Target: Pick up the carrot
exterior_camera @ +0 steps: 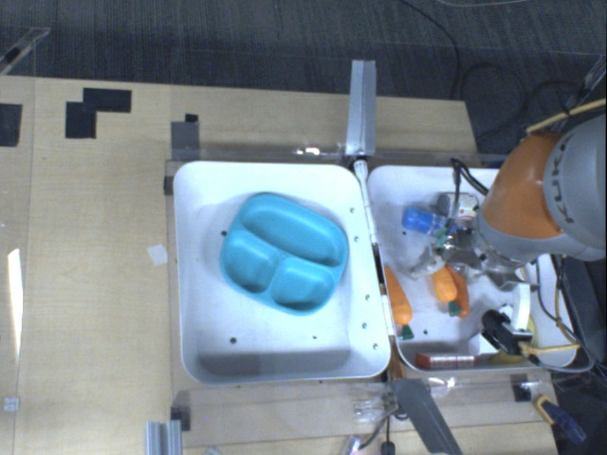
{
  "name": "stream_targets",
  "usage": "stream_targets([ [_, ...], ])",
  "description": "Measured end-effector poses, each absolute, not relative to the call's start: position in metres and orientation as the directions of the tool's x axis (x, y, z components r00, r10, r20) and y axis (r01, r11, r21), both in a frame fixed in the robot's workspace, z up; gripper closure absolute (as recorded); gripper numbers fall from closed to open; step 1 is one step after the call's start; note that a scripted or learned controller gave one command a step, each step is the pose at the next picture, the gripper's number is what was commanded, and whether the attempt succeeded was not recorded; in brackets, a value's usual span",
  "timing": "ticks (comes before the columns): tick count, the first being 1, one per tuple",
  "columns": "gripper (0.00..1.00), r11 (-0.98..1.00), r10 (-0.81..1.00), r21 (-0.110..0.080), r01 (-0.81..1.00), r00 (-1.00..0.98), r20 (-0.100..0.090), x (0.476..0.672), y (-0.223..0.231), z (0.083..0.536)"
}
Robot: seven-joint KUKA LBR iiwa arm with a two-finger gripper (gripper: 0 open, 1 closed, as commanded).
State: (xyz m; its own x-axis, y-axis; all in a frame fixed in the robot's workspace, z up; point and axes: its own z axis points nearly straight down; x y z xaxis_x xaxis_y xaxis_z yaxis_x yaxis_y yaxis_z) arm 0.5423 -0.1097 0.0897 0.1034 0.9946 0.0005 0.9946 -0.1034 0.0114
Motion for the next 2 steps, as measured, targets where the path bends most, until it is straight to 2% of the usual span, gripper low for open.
stream_targets([
  [1, 1.00, -0.101, 0.995, 0.017, 0.995, 0.101, 0.001, 0.545, -0.108, 0.101],
  [2, 1.00, 0.032, 0.999, 0.008, 0.999, -0.032, -0.002, 0.538, -0.143, 0.234],
])
